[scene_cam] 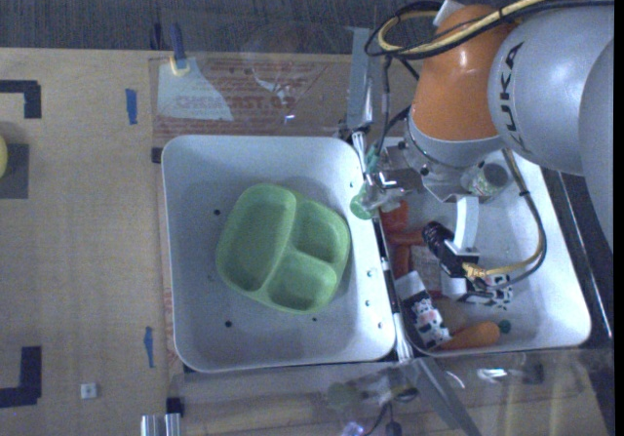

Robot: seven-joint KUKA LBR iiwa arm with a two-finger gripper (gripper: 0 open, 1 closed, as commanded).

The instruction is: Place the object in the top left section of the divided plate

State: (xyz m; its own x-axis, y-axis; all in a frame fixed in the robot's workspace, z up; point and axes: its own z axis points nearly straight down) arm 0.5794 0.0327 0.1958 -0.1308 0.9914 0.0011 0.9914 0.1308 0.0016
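Observation:
The green divided plate (283, 247) lies tilted in the middle of the left white bin (195, 327), with three sections and nothing in them. My gripper (373, 186) hangs over the wall between the two bins, just right of the plate's upper right corner. A small pale green round thing (362, 205) sits right at the gripper's tip. I cannot tell whether it is held.
The right bin (561, 327) holds a red-orange item (395, 221) under the wrist, a black-and-white item (426, 312) and an orange carrot (476, 335) near its front wall. The arm covers most of that bin. A clear plastic sheet (263, 83) lies behind the left bin.

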